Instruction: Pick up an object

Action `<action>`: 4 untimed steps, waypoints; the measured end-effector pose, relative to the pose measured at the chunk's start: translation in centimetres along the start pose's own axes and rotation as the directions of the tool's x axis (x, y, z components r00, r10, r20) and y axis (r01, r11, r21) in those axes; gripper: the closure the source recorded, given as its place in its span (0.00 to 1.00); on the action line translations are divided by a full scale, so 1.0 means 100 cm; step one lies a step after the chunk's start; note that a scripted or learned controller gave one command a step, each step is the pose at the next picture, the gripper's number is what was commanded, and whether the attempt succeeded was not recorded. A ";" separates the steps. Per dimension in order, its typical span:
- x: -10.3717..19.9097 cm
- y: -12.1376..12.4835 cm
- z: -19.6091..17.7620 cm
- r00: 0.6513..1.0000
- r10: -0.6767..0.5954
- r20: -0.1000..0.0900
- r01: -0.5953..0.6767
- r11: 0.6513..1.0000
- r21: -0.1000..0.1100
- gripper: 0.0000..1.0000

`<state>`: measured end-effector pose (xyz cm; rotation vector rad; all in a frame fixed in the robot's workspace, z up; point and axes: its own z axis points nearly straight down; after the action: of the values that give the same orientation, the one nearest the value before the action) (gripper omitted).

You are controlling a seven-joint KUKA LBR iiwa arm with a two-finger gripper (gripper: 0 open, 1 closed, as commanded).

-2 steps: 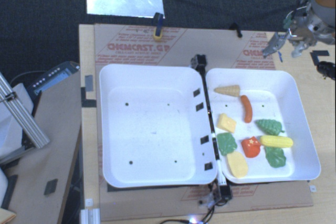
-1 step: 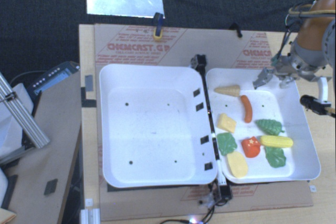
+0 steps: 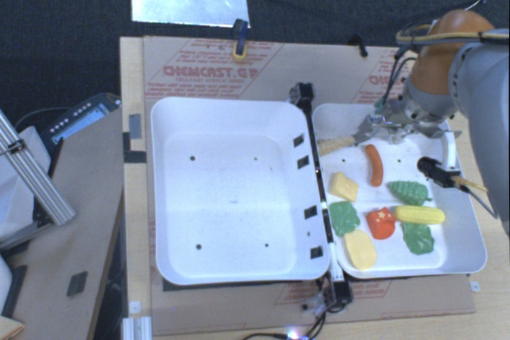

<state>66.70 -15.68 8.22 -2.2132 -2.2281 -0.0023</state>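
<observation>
While hovering over the right bin (image 3: 470,247), gripper (image 3: 388,126) near orange sausage (image 3: 374,165); jaw state impossible to tell; next, descend and close.

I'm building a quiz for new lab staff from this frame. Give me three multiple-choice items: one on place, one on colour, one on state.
1. Where do the toy foods lie?
A. right bin
B. left bin
C. on the cardboard

2. What colour is the sausage-shaped piece?
A. blue
B. orange-red
C. white

3. Where is the gripper?
A. over the left bin
B. outside both bins
C. at the right bin's far end

Answers:
1 A: the right bin holds them.
2 B: the sausage is orange-red.
3 C: the gripper sits at that bin's far end, near a wooden-handled tool.
</observation>
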 end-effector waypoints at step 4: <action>-0.027 -0.056 -0.014 1.000 0.005 0.003 -0.004 1.000 -0.006 1.00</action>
<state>61.13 -18.38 9.58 -2.2227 -2.2276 -0.0047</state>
